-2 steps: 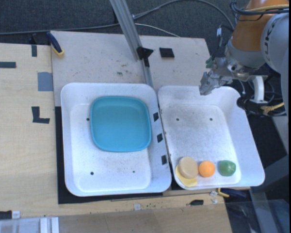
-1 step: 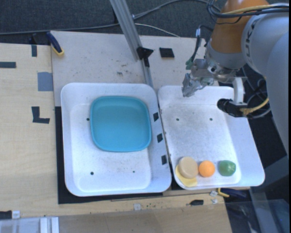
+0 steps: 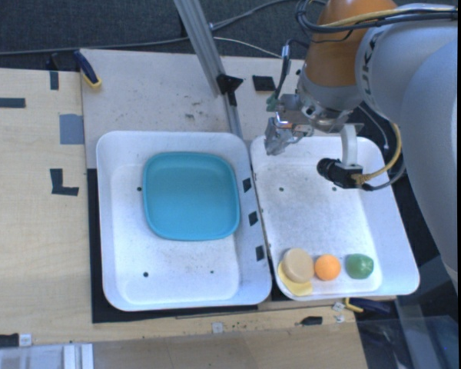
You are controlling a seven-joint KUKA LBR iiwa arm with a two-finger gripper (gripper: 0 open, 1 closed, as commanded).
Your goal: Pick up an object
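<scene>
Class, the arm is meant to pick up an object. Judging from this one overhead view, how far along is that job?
Done: nothing looks picked up yet. The orange ball, green ball and tan round piece all lie at the near edge of the right bin, and the blue plate sits in the left bin.
In hand: the gripper is at the right bin's far corner, away from them.
Left: reach, grasp, lift.

I can read no text, label, brand, number or sign from here, on the bins, the table or the arm; the dark tape patches on the table carry no writing.
</scene>
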